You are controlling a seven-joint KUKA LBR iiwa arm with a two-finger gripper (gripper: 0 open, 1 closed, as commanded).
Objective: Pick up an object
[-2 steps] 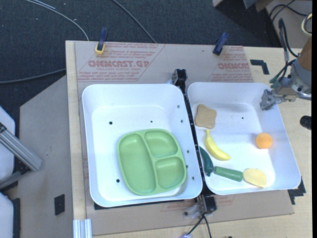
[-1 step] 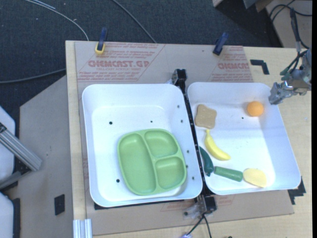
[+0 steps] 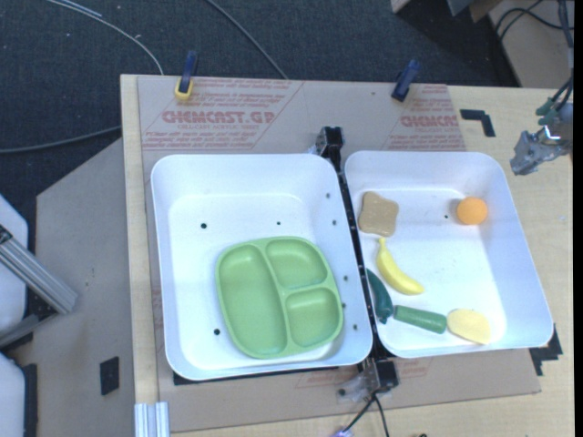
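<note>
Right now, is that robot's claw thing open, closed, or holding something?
Gripper: cannot be told. It sits at the right edge, outside the right bin, too small and blurred to read, with nothing visibly in it.

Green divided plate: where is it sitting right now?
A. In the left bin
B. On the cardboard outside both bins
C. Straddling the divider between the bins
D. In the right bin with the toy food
A: the green divided plate lies flat inside the left bin, while the banana and orange ball lie in the right bin.
</note>
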